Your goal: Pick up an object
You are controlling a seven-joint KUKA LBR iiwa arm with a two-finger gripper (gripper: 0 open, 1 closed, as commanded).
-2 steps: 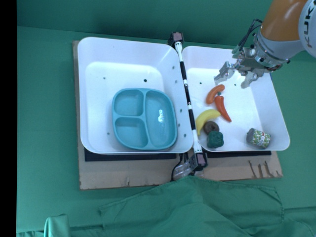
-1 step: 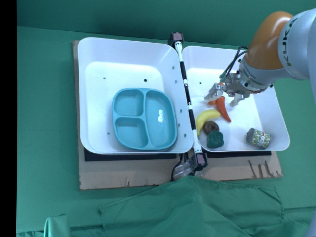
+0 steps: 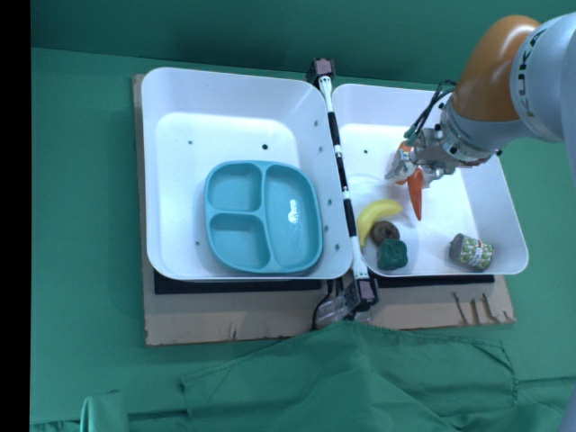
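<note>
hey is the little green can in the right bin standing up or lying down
Lying down. The can rests on its side in the right bin, with one round end facing left.

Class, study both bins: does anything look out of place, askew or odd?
One thing: the orange carrot hangs point-down from the gripper above the right bin, rather than lying with the banana and other items. The blue divided plate sits flat in the left bin.

Glossy smooth white plastic bins [image 3: 180, 88]; shiny teal plastic divided plate [image 3: 263, 216]; matt rough brown cardboard base [image 3: 198, 318]; soft creased green cloth [image 3: 360, 376]; smooth orange band [image 3: 495, 61] above grey metal-looking wrist.
</note>
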